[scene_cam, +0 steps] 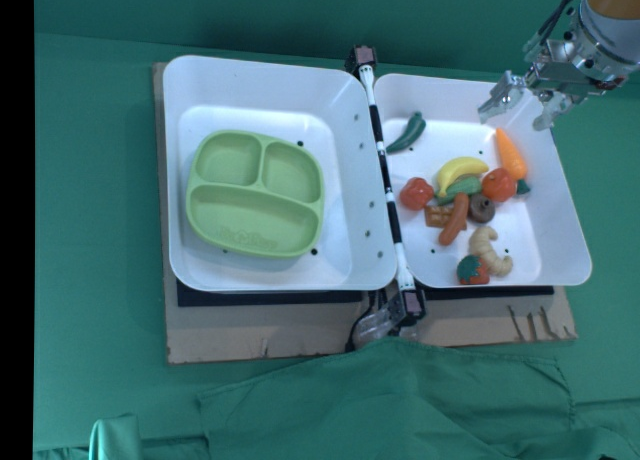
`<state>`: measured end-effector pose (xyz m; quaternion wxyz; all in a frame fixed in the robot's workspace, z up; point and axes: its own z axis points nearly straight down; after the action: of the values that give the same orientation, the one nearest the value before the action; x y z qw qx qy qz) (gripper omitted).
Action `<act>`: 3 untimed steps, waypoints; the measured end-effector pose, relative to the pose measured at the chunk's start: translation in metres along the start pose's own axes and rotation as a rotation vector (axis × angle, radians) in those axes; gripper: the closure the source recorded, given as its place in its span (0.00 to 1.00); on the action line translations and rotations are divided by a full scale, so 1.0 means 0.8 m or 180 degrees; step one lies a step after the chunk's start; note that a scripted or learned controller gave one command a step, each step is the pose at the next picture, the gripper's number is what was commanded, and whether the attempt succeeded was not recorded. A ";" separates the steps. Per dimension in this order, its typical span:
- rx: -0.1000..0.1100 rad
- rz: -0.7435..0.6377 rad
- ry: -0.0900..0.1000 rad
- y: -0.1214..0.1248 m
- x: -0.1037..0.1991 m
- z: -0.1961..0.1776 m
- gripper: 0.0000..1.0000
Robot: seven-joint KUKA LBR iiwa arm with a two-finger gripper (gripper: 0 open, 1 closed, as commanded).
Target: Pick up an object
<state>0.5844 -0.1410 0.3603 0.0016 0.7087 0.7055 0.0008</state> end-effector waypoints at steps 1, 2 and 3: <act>0.0000 0.0000 0.0000 0.000 0.000 0.000 0.00; 0.0018 0.0002 -0.0001 -0.001 -0.009 0.074 0.00; 0.0023 -0.0001 0.0000 0.002 -0.010 0.151 0.00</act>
<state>0.5861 -0.1493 0.2398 -0.0010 0.7086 0.7056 -0.0017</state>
